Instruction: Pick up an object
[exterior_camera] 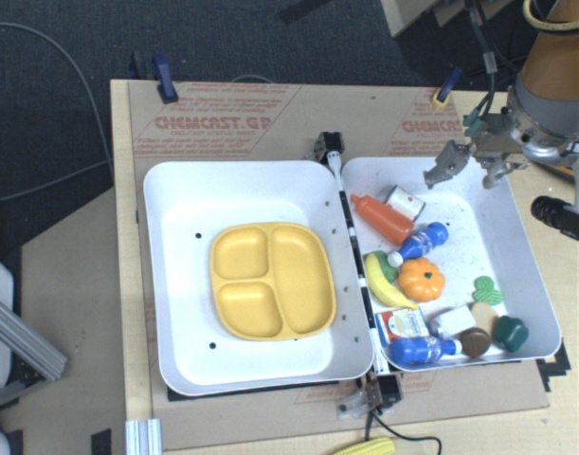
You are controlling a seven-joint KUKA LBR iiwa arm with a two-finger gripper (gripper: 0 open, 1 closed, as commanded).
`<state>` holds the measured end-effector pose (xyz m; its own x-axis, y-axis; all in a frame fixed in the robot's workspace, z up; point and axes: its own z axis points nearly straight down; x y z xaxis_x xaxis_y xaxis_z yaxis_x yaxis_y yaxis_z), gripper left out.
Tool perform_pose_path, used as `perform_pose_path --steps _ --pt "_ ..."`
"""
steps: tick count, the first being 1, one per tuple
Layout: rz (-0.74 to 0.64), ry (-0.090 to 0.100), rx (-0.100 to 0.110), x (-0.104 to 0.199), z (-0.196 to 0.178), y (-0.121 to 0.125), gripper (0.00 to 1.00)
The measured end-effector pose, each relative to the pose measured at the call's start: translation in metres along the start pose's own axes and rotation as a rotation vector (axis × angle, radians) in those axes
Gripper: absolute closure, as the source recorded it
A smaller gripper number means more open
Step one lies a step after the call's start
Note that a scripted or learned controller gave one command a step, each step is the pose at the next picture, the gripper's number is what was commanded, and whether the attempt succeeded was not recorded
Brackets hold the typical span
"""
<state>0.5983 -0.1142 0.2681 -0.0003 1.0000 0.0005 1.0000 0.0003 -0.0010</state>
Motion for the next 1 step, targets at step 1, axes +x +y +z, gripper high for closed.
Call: perform_pose_path --steps 1 --pt "-0.001 0.001 0.003 0.0393 0.0845 0.0251 0.0"
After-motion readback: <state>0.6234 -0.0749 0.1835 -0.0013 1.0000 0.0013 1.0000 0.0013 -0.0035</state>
